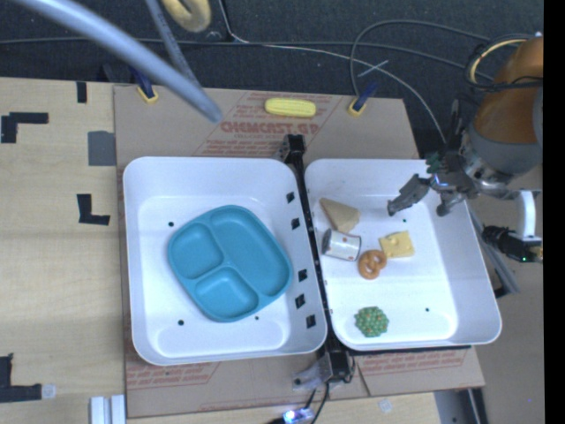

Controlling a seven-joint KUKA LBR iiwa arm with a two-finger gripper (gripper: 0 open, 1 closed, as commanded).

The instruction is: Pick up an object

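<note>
The right bin (459,272) holds a tan wedge (340,213), a small silver cylinder (342,245), a brown pretzel (372,263), a yellow cheese piece (397,245) and a green bumpy ball (372,321). My gripper (418,205) hangs over the upper right part of this bin, above and to the right of the cheese piece. Its two dark fingers are spread open with nothing between them. The grey arm with its orange band (516,87) comes in from the right.
A blue divided plate (229,261) lies in the left bin (146,237). A yellow object (290,107) rests on the cardboard behind the bins. Black clips (296,148) join the bins along their shared wall. Cables run behind the right bin.
</note>
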